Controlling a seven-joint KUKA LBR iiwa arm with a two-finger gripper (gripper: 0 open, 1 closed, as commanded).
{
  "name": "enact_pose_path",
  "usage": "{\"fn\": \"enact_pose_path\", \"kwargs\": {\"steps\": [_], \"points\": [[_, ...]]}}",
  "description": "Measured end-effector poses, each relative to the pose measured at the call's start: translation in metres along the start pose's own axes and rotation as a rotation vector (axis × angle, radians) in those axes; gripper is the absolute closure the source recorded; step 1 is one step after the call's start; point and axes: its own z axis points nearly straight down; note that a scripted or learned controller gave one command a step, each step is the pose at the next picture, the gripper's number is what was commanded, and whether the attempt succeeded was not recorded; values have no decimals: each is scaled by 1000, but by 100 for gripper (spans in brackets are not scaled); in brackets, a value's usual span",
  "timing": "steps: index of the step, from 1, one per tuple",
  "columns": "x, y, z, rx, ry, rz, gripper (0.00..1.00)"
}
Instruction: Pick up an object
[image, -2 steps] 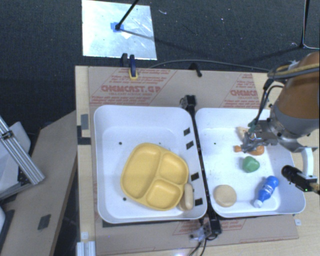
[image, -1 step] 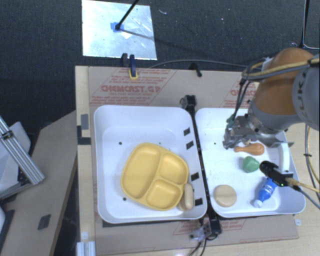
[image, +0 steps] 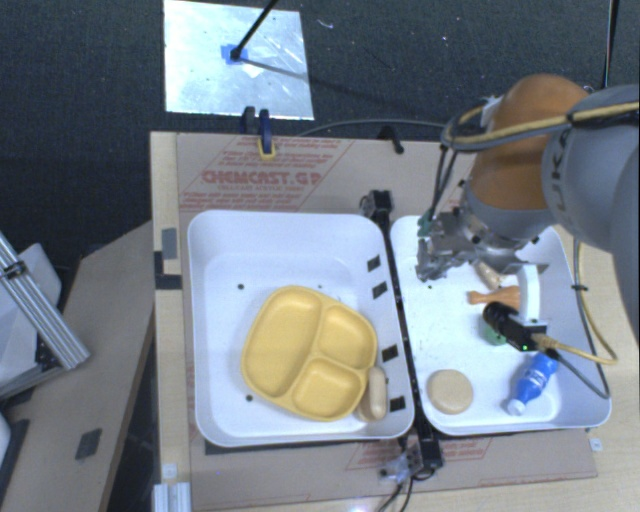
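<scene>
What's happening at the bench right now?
The arm reaches in over the right bin, its pincer low near the bin's back left corner, with nothing seen held. A round beige disc, a blue bottle and a wooden piece lie in that bin. The left bin holds a yellow divided tray.

A shiny silver sheet lies past the worktop's far edge. A blue and yellow clamp grips that far edge.
</scene>
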Motion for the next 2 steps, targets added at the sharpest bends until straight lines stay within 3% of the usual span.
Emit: {"fn": "enact_pose_path", "kwargs": {"steps": [2], "points": [[98, 36, -13, 0, 1, -1, 100]]}}
